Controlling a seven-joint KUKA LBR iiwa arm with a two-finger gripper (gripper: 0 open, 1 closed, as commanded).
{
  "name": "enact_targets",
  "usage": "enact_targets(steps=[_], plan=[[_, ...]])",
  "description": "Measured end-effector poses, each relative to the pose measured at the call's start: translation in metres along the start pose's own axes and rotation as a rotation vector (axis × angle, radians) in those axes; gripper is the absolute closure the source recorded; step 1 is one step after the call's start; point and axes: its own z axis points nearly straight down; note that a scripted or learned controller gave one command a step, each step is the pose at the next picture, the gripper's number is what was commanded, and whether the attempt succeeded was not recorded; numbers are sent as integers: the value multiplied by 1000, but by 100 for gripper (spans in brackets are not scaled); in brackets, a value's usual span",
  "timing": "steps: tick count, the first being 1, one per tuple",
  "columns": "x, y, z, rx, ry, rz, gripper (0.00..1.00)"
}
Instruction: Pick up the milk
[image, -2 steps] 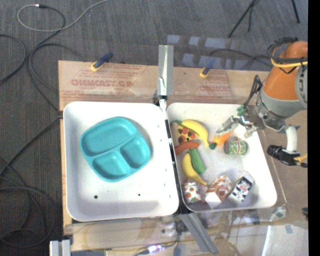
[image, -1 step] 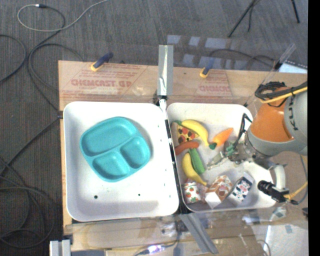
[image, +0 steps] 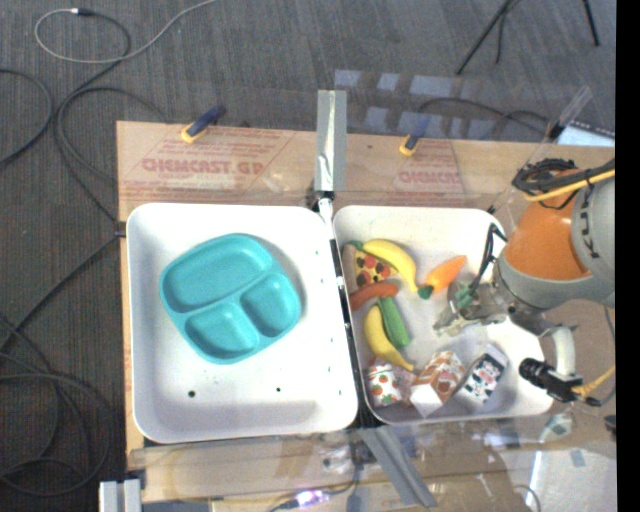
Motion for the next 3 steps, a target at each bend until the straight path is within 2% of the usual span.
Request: enact_targets(steps=[1,2,3], plan=[[-27,-27,-80,-2,-2,-488,100],[-36,-50,-129,-4,-3,-1051,100],[-43,-51,-106,-3,-2,-1212,100]])
